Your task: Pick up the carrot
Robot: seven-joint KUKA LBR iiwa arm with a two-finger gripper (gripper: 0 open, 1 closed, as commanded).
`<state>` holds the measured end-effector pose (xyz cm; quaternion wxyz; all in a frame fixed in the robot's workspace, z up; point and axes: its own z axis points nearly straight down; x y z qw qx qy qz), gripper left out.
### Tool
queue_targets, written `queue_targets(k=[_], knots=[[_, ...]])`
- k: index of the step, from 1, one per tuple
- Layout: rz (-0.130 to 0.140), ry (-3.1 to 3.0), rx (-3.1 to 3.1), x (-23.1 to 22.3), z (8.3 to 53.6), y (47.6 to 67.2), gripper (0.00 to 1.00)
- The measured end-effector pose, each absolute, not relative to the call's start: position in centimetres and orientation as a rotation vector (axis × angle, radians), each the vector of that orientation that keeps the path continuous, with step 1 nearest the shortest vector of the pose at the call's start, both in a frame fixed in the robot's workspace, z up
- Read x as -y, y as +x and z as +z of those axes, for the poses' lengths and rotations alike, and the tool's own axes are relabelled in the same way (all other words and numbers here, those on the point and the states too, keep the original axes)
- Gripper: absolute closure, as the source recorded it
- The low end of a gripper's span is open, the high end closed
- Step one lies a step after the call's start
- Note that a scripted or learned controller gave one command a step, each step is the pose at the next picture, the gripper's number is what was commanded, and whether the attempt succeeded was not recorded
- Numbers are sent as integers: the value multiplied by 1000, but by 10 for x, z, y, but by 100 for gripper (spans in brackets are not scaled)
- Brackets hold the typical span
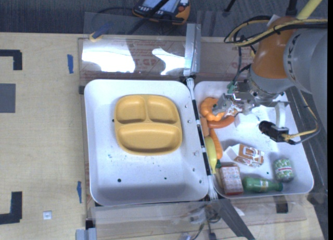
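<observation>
gripper [232,103]: low in right bin's upper-left, over orange items; opening and any hold: cannot tell
carrot [214,141]: right bin, along left wall, below-left of gripper, close
axis: roughly up-down the view, partly under banana [210,153]
right bin [302,181]: also orange curved piece [210,113], snack packet [248,155], box [230,178], green bottle [263,185], can [283,168]
left bin [99,145]: yellow tray [148,123]

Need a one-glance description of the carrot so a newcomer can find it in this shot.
Look in the right-hand white bin, at its near-left side by the wall shared with the other bin. The carrot lies along that wall, below the curved orange piece under the claw. It is slim, straight and orange, pressed against a yellow banana.
</observation>
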<state>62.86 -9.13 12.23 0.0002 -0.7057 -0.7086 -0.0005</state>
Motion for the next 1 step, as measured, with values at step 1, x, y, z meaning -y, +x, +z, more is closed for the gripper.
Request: queue_targets(k=[1], knots=[[-44, -2380, 2089, 93, 109, 631, 0]])
